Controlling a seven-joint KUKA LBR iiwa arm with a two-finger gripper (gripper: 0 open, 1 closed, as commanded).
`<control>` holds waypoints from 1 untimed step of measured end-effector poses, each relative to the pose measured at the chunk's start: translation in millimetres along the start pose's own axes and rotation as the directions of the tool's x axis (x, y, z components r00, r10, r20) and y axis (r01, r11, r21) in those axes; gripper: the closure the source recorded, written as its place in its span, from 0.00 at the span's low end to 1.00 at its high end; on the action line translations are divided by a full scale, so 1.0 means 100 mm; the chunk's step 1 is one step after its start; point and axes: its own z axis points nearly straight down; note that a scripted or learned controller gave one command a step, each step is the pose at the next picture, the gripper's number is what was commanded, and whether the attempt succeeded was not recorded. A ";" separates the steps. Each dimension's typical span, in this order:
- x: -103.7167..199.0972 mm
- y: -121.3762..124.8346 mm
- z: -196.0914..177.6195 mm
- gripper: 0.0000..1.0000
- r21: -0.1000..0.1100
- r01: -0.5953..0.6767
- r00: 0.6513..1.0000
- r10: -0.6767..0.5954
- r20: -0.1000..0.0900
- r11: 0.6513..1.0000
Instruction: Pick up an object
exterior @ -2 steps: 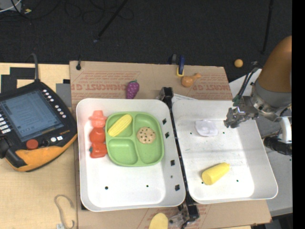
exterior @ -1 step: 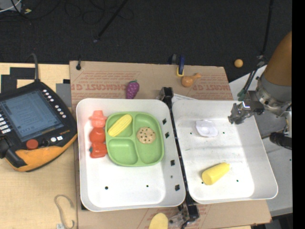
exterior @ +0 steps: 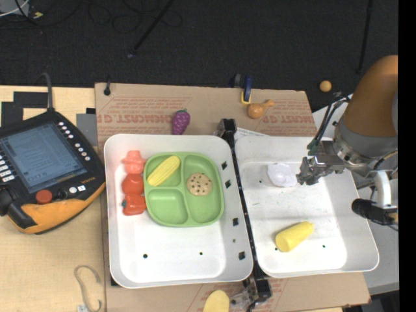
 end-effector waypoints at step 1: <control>0.45 -0.27 0.06 1.00 0.000 0.000 1.000 0.000 0.000 1.000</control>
